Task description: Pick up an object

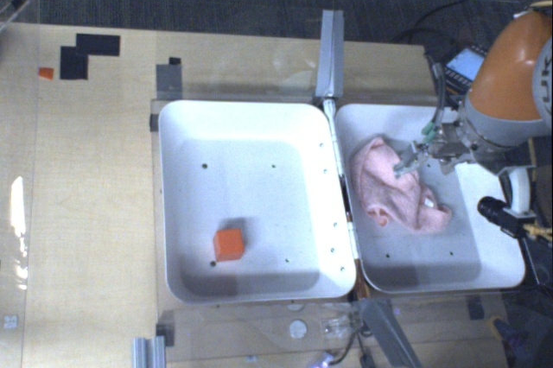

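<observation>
Pincer (413, 157) over pink cloth (397, 195) | grip unclear | orange block (229, 244) in left bin (251, 120), open floor around

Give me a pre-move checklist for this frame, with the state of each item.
1. Gripper over a target: ok, it sits at the pink cloth in the right bin.
2. Finger opening: cannot tell.
3. Cloth between the fingers: cannot tell.
4. Cloth inside the bin walls: ok.
5. Orange block clear of the arm: ok, it lies in the left bin.
6. Divider clear of the wrist: ok.
</observation>
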`<state>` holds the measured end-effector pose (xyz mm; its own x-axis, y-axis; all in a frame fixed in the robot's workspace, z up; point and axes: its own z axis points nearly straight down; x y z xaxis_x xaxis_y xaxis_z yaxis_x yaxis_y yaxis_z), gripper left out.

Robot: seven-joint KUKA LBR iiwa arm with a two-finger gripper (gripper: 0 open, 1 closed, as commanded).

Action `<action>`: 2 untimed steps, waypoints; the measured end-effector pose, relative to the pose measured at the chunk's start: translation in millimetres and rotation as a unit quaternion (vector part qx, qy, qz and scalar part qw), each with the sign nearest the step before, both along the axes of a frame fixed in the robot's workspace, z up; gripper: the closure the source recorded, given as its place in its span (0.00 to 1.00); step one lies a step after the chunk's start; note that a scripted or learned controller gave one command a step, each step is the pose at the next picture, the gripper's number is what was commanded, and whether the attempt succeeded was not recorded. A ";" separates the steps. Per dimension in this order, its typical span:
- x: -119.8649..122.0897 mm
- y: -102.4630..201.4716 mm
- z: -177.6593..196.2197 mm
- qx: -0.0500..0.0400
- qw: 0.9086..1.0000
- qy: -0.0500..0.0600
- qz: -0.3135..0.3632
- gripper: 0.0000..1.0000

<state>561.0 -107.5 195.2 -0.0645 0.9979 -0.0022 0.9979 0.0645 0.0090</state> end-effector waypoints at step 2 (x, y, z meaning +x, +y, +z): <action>19.7 -8.3 -104.0 0.000 0.999 -0.004 -0.036 0.00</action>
